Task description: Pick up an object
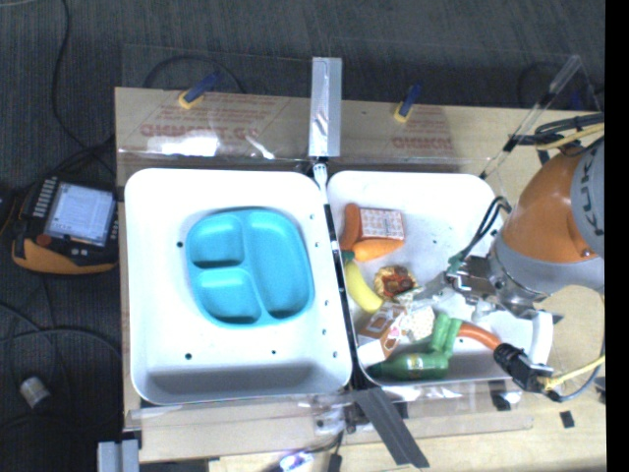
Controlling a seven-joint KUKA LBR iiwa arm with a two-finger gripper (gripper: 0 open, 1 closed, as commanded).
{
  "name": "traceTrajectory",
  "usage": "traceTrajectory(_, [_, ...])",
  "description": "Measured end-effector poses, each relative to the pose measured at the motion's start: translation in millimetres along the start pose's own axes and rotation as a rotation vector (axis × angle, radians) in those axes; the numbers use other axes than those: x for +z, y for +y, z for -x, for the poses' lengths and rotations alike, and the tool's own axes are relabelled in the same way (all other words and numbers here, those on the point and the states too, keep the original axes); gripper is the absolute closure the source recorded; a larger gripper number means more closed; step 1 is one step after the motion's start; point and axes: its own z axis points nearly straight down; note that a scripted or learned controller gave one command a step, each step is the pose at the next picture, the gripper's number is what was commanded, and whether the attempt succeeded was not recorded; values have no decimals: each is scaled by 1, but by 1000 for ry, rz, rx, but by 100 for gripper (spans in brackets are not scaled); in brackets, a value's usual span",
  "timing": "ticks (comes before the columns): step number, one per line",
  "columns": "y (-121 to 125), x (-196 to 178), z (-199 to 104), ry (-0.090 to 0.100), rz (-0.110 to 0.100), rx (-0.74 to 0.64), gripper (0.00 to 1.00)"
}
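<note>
We see both bins (157, 293) in smooth white plastic with a soft sheen. The blue tray (246, 264) looks like glossy moulded plastic. The table (462, 131) shows pale matt wood under clear glossy film. The green bottle (418, 360) and banana (359, 288) appear smooth and plastic. The arm (560, 229) has a glossy orange shell.

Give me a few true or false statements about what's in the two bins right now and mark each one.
1. The blue divided tray lies in the left bin. True.
2. The banana sits in the left bin. False: it lies in the right bin, near the divider.
3. The green bottle lies near the right bin's front edge. True.
4. The end effector hangs over the blue tray. False: it is over the right bin.
</note>
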Motion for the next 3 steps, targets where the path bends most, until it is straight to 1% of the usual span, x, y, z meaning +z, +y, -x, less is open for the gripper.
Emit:
traceTrajectory(1, [17, 56, -32, 0, 10, 57, 0])
traceTrajectory(2, [19, 46, -34, 3, 13, 55, 100])
traceTrajectory(3, [74, 54, -64, -1, 15, 29, 100])
